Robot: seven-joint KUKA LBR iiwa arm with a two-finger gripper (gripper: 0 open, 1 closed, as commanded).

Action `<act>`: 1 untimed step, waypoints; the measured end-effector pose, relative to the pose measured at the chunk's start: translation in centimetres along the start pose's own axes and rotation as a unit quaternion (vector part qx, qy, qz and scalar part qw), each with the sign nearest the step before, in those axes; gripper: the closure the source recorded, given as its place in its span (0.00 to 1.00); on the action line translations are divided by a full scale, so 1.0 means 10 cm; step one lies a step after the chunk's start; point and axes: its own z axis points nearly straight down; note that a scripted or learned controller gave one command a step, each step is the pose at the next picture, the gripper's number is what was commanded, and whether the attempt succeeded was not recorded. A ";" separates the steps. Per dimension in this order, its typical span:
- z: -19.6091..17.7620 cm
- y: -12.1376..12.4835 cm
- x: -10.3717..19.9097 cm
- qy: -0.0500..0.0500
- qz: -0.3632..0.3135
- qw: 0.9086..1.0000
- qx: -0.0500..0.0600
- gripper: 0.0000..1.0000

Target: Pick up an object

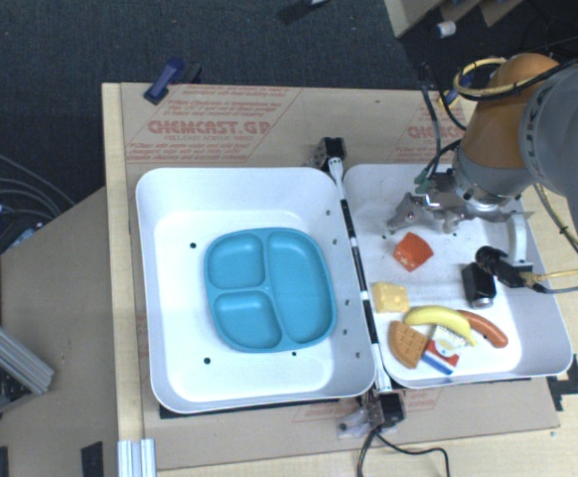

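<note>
The grey arm (557,117) is reaching in from the right, its gripper (430,213) hanging low, fingers spread.

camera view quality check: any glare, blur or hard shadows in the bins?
Camera view: even, diffuse lighting, with soft shadows under the blue tray and gripper; the white bin is bright but not blown out; overall slightly soft, so print on the small items by the banana is unreadable.
</note>
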 end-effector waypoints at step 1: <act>0.07 -0.91 0.21 0.000 0.000 1.000 0.000 0.00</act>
